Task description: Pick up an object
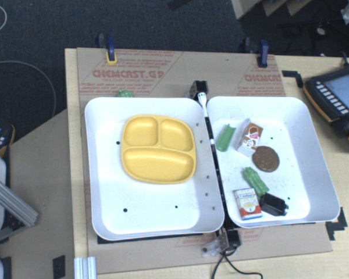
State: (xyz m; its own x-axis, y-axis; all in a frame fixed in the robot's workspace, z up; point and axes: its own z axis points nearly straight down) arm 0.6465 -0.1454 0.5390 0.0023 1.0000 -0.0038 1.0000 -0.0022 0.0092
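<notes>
Objects (pixel 265 158) loose in right bin (pixel 314 156)

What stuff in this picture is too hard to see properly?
Camera view:
- Small carton: its picture and print are too small to read.
- Black object: too dark to identify.
- Green thing behind the left bin: half hidden by the rim.
- Yellow-edged device: cut off by the right edge.

Bright, even light; slightly soft focus.
</notes>
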